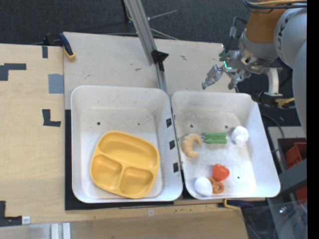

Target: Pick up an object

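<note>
gripper [223,80] | fingers apart, seemingly holding nothing | above right bin [259,128] rim

Grey arm with orange band, tool [223,79] seemingly open-fingered, tilted down-left.

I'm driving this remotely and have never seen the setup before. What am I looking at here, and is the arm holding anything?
One camera looks down at a slant on a bench. The grey arm with an orange band reaches in from the right; its gripper hangs above the far edge of the right bin, with nothing between its fingers. That bin holds a croissant, a green piece, a white ball, a red piece, a small pretzel and a white egg. The left bin holds a yellow divided tray.
</note>
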Available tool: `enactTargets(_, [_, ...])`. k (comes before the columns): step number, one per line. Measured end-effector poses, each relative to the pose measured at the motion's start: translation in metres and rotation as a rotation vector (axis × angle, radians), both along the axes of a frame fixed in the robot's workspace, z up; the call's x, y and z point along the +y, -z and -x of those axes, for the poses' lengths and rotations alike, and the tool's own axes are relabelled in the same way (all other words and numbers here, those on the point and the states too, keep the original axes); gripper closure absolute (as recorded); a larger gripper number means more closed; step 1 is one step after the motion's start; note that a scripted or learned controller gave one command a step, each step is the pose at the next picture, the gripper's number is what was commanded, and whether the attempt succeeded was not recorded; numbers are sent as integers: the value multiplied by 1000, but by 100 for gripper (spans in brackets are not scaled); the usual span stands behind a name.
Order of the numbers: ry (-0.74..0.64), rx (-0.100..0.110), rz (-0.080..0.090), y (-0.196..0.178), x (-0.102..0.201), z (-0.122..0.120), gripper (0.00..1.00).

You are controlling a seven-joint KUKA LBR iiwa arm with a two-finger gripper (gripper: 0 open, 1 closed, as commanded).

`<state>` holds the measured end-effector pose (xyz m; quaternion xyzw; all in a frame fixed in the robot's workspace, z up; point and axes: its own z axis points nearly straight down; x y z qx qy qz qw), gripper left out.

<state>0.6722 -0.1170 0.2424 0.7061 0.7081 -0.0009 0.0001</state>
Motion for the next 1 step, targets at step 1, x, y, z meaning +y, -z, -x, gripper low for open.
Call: enactTargets(1, [1,5,-1,49,3,10,0])
